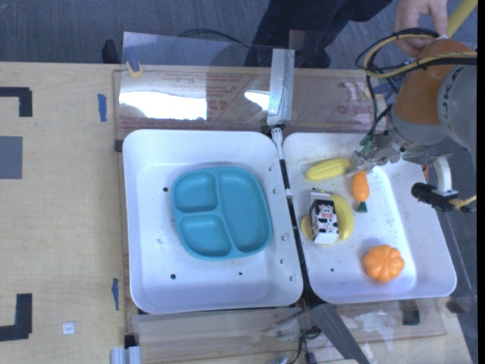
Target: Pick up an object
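Quickly, near to far as we see it:
Worktop: pale wood; we see black corner marks at its left and bits of blue tape.
Left bin: white, shallow; it holds a blue divided plate with three compartments, lying flat near the middle.
Right bin: white, touching the left bin along the middle seam.
Pumpkin: orange, small, nearest object in the right bin, toward its front right, apart from the rest.
Cow toy: black and white, boxy, lying on or against a yellow banana near the bin's left wall.
Carrot: orange with a green end, roughly upright in the view, just below the hand.
Corn: yellow, lying far left in the right bin, just beside the hand's left.
Hand: low over the far part of the right bin, between corn and carrot; we cannot tell its state, and nothing shows in it.
Arm: grey with an orange band, coming in from the right.
Far edge: clear plastic sheet; a person's hand at top right.
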`<state>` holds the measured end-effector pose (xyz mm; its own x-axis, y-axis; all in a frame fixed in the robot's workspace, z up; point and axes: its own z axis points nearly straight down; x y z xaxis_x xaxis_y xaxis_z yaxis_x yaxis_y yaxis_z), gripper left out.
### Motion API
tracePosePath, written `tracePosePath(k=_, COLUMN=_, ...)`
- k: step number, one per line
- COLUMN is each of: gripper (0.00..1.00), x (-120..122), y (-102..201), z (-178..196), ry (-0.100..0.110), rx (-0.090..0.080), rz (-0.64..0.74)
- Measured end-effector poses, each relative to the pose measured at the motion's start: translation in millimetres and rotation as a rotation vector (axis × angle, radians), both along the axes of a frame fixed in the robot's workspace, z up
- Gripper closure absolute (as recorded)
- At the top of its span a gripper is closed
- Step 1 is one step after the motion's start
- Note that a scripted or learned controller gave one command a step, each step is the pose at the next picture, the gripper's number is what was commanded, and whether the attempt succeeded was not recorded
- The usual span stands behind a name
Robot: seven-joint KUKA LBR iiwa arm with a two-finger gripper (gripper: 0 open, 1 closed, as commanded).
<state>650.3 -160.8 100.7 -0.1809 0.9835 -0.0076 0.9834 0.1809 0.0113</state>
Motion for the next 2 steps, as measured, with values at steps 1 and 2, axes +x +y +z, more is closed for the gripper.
tracePosePath(k=1, gripper=1.00, x=-9.1, y=12.3, z=13.5, ry=0.015, rx=0.005, rz=-0.034)
tracePosePath(k=2, gripper=1.00, x=-28.1, y=57.4, z=119.4, ry=-0.002, rx=0.004, rz=0.012)
